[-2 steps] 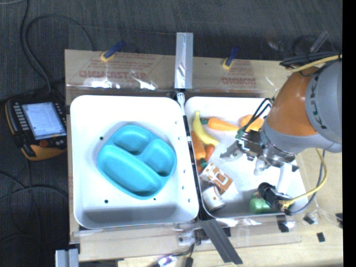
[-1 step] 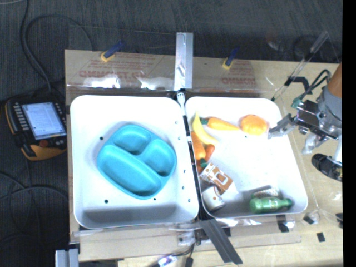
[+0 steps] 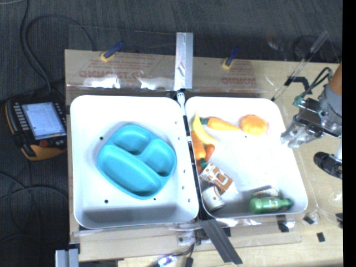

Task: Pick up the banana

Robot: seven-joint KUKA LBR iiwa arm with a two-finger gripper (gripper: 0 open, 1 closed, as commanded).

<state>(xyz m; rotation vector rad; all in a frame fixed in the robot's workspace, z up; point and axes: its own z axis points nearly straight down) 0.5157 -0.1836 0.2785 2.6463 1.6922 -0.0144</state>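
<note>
Nearest us, we are seeing a glossy green bottle (image 3: 270, 204) lying along the front wall of the right bin (image 3: 289, 166), beside a small crumpled carton (image 3: 216, 179). We are finding the banana (image 3: 196, 131), smooth, yellow and curved, lodged against the dividing wall, probably awkward to reach. Our pincer (image 3: 296, 133) is hovering at the far right rim, carrying nothing; whether released or clenched, we cannot tell.

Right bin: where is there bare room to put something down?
In the right bin, bare floor lies between the orange and the green bottle, toward the right wall. The left side is crowded: banana, carrot, small carton.
</note>
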